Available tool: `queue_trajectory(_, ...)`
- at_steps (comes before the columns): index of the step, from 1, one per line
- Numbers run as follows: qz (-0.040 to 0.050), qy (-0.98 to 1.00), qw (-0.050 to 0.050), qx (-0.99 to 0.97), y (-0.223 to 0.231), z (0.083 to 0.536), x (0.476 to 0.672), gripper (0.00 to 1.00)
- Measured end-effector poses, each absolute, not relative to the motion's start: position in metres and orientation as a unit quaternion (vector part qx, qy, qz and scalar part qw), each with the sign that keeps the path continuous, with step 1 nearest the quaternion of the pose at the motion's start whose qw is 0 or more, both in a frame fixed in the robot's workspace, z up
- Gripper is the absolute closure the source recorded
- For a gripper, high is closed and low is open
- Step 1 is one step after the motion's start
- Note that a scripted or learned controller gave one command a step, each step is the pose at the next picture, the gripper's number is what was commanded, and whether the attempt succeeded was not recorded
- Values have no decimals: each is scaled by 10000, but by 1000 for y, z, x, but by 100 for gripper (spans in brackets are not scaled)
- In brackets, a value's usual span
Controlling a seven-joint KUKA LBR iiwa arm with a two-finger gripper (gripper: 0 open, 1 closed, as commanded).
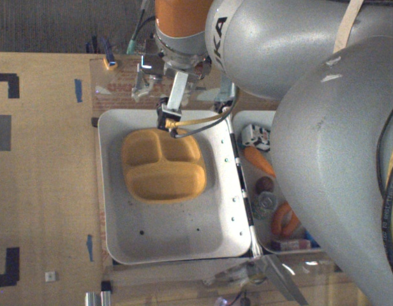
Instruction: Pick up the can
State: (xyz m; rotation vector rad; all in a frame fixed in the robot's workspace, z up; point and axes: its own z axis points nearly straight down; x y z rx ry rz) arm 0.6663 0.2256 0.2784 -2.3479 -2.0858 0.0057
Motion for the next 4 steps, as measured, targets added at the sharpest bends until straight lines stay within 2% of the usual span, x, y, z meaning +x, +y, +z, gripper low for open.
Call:
queue_trajectory(1,15,-7269,9,-6867,122,257,646,0)
queue_trajectory(2,11,-7241,10,-6897,157,161,666,0)
queue_trajectory(3,3,-7233,16,-6905,157,171,667,100)
queue_trajectory(4,-1,-6516,-3,-7586,190,182,666,100)
